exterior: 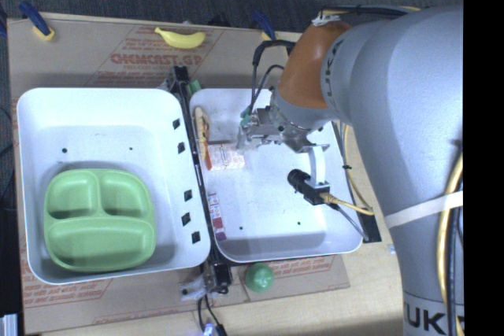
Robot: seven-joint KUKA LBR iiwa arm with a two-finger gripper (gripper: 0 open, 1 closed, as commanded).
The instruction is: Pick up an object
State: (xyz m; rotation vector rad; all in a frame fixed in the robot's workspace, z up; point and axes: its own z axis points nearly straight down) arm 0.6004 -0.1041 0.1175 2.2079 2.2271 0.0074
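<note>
Arm (pixel 394 90): reaches from the right over right bin (pixel 268 240).
Gripper (pixel 264 130): just far-right of small box (pixel 227 159), probably its target; open or closed, cannot tell.

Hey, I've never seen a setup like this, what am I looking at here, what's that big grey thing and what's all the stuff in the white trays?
This is one camera fixed above a bench, looking down at a slant. The big grey thing is a robot arm with an orange band, reaching in from the right. Its gripper hangs over the right bin; I cannot see anything held in it. Just beside it in that bin lies a small box. The left bin holds a green divided plate. Outside the bins, a yellow banana lies at the back and a green ball at the front.
</note>
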